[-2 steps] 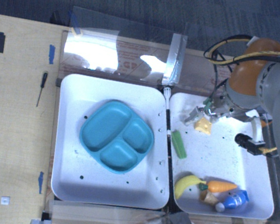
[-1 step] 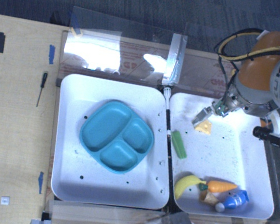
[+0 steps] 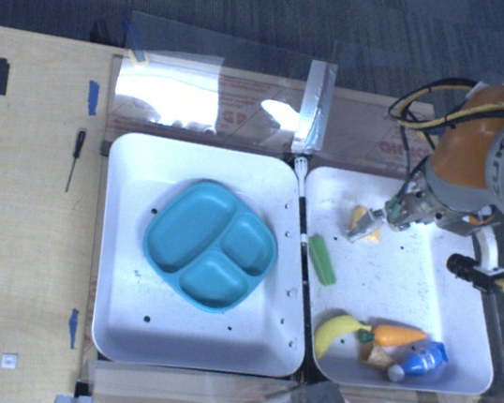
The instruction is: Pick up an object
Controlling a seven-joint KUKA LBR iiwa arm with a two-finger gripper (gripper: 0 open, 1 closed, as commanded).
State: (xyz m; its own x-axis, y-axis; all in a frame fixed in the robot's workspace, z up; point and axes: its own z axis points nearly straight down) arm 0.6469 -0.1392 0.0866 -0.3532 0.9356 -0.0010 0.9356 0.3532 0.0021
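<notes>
Reference landmark: the blue divided plate (image 3: 212, 245), flat in the left bin.

- Small yellow object (image 3: 362, 223): right of the plate, level with its far edge; shape unclear.
- Green stick (image 3: 322, 259): just right of the plate, lying flat, slightly slanted.
- Banana (image 3: 337, 332): right of the plate's near edge, curved.
- Carrot (image 3: 398, 337): beyond the banana, lying sideways.
- Blue bottle (image 3: 423, 361): furthest right, on its side, touching the carrot.

Even, bright lighting is seen; strong glare is thrown off the clear sheet (image 3: 212, 95) left of the jaws; focus is slightly soft.
</notes>
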